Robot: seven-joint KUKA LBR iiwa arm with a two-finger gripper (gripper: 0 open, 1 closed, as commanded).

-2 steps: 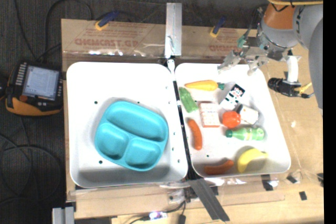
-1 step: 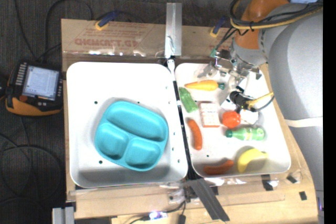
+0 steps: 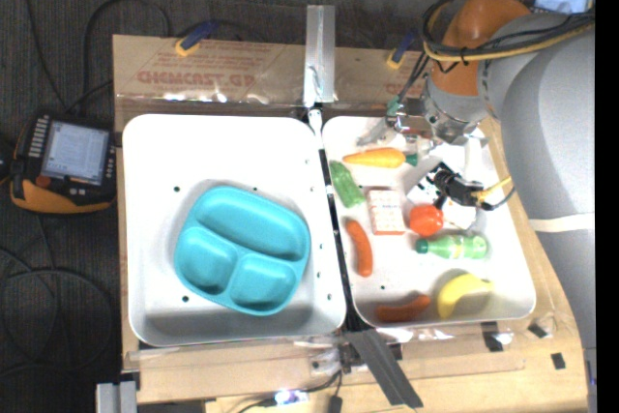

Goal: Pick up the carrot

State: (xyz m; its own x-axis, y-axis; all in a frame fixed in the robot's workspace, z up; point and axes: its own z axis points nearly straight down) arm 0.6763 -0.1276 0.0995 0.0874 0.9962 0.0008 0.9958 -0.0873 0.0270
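Over on the left, the left bin [image 3: 145, 237] carries a blue tray [image 3: 242, 249], nothing to do with this job. Cross the divider into the right bin [image 3: 513, 290] and here's the crowd: a green pepper [image 3: 345, 182] along the near wall, a red sausage [image 3: 360, 249] below it, and there's the carrot [image 3: 375, 157], lying flat near the bin's top edge, tip pointing right. A small card [image 3: 385, 211] sits just under it, then a tomato [image 3: 426, 220], a green bottle [image 3: 453, 248], a yellow fruit [image 3: 462, 293] down in the corner. And the gripper [image 3: 418, 138] hangs right beside the carrot's tip, just off to its right. Spread or closed? Cannot tell from up here. Nothing shows the carrot in its grasp, so I'd call this the approach, lining up for the pick. The next move calls for a short slide left over the carrot's middle, a straddle across its width, then a descent clear of the pepper and the card
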